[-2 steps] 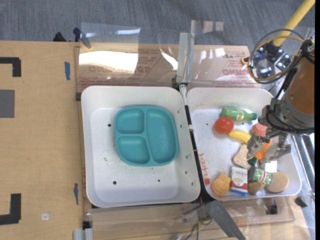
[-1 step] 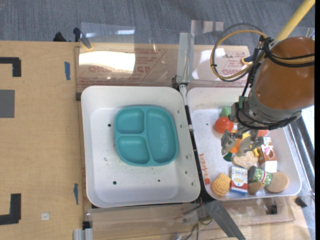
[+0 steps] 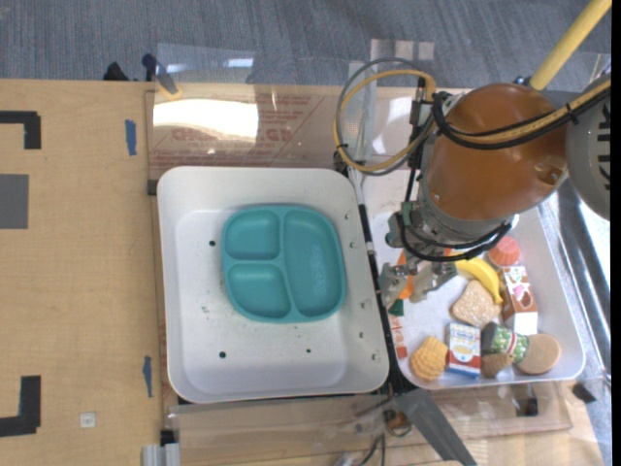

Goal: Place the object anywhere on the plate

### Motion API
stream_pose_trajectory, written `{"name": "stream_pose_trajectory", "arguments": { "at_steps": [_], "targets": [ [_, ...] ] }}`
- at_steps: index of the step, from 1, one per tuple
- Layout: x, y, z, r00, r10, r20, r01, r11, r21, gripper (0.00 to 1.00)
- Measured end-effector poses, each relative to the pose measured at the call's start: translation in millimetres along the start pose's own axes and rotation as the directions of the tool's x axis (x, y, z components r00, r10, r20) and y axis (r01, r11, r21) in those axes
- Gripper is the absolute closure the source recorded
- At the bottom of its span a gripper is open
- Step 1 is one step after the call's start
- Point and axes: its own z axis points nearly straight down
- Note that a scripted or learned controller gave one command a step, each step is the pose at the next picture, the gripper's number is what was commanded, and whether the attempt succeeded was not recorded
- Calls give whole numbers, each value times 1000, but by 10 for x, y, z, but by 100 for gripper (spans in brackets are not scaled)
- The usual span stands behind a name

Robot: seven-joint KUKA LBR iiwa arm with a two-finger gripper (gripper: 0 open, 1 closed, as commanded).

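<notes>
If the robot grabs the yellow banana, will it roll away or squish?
The banana looks like moulded toy plastic, so it probably stays stiff rather than squishing. Its curved shape likely rocks instead of rolling far. Its smooth skin may slip between the fingers, and the crowded toys beside it could get nudged.

Single fixed camera, mounted above the bench and looking down at a slant from moderate height, taking in both white bins side by side, the left bin (image 3: pixel 184 289) holding the teal plate (image 3: pixel 284 263), the arm (image 3: pixel 490 158) entering from the right.
</notes>
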Motion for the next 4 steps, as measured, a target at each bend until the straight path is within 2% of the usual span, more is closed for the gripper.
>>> {"name": "stream_pose_trajectory", "arguments": {
  "at_steps": [1,2,3,4],
  "targets": [
    [-787,-280,-425,977,-213,1,213,977,8,100],
    [-1214,-111,-569,959,-285,1,285,958,7,100],
    [-1198,-113,-562,959,-282,0,282,959,5,0],
    [-1091,-482,-295,967,-256,1,256,967,4,0]
  ]
}}
